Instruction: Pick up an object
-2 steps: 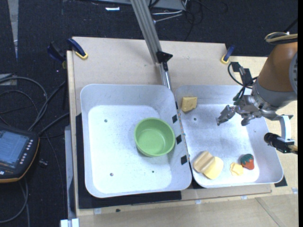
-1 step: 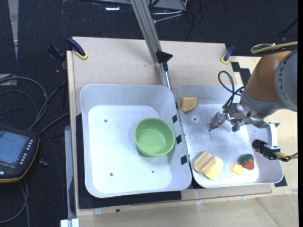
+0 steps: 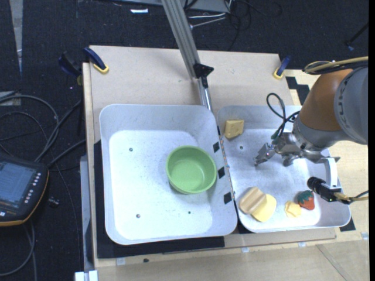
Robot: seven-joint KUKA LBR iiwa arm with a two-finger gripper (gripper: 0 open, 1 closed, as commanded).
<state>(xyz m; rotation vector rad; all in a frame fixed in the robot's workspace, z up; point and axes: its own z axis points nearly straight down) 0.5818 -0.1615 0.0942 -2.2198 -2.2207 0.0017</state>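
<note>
No legible text or labels anywhere.

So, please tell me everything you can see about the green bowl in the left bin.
The green bowl is round, light green, with a smooth, plastic-looking surface and a thick rim. It stands upright, mouth up, with nothing visible inside. It rests on the floor of the left white bin, right of the bin's centre, near the wall shared with the other bin. Only the bin floor touches it.

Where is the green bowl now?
The green bowl sits in the left bin, near its right wall, across from the yellow block.
</note>
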